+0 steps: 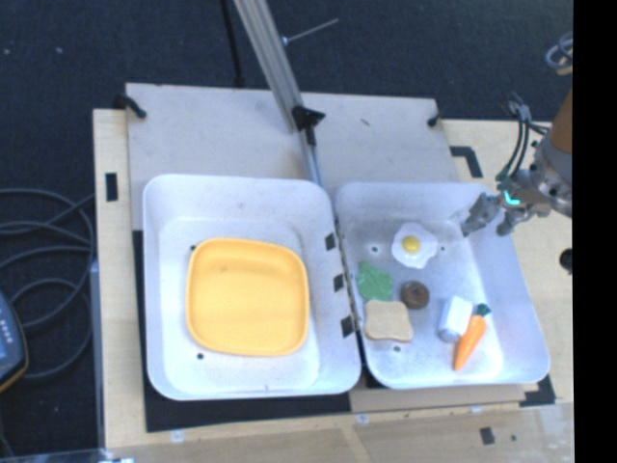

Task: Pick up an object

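From here I read both bins [241,196] as smooth white plastic with a soft sheen, the yellow plate [248,296] as matt plastic. The table [116,258] looks like pale bare wood. The slanted pole [270,51] reads as ribbed, brushed metal, and the floor [96,27] as dark, rough carpet

Most of my arm [559,133] runs off the right edge of the frame. My claw [490,214] sits at right centre, too small to tell how its fingers stand. A dark device [10,340] is cut by the left edge.
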### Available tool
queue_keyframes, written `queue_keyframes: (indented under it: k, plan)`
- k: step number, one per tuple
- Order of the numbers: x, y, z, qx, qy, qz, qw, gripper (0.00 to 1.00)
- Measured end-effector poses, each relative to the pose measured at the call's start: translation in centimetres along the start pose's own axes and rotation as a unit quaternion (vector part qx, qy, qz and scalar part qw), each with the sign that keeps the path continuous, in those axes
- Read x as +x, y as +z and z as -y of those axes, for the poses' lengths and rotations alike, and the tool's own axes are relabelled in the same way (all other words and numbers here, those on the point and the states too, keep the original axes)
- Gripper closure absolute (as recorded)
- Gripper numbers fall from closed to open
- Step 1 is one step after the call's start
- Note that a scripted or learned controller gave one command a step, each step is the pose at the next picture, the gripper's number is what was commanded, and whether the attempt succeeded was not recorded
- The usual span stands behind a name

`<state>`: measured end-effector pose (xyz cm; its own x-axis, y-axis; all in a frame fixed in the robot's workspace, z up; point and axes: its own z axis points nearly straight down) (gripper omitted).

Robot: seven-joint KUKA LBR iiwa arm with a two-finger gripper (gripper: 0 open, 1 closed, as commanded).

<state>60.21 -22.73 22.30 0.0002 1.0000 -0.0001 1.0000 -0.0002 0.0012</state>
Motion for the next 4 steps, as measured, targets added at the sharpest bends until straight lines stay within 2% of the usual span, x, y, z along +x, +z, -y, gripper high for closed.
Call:
queue_keyframes:
  k: [1,2,3,4]
  plan:
    - [0.0,0.0,0.0,0.000,0.000,0.000,1.0000,0.00]
    - [0.8,5.9,0.2,0.002,0.000,0.000,1.0000,0.00]
    - [0.9,10.1,-0.1,0.002,0.000,0.000,1.0000,0.00]
    - [0.8,12.2,-0.1,0.000,0.000,0.001,1.0000,0.00]
